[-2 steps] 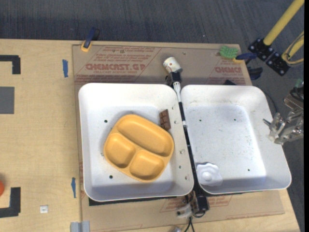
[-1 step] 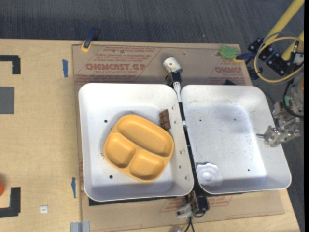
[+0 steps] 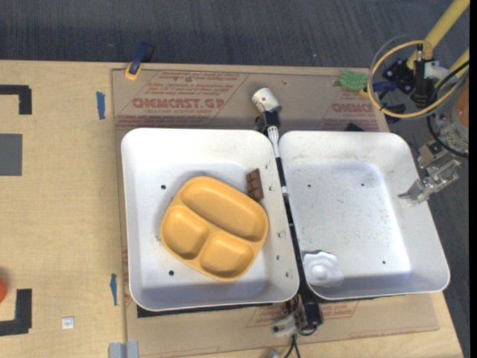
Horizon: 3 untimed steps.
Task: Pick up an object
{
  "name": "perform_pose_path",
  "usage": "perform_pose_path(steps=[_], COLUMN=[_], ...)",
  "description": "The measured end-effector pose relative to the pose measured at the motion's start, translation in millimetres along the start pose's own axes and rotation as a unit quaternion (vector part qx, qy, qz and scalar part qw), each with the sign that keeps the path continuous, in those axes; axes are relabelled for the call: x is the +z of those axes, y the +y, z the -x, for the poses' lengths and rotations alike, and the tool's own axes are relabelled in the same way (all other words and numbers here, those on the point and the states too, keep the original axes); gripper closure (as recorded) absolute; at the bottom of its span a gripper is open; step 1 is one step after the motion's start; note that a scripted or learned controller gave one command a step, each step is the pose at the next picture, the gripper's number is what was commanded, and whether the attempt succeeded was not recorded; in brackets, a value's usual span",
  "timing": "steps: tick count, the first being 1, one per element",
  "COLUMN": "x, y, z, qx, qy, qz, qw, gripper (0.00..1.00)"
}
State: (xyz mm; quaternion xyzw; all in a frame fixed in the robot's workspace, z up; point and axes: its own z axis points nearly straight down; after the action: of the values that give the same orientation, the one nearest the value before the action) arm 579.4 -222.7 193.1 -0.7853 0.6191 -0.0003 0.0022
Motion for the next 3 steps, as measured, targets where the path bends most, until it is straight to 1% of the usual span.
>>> perform_pose_path(steps=[1,2,3], x=[-10.9,-14.6,-23.8], y=[11.8,10.6,-29.7], z=[56.8,2.4,-1.8], qx=[0.212,0.068,-0.089], qy=[0.0,0.0,0.0], qz=[0.001,0.0,0.0], qw=[0.9773,0.9977,0.996], gripper=[1.0,1.0,1.0])
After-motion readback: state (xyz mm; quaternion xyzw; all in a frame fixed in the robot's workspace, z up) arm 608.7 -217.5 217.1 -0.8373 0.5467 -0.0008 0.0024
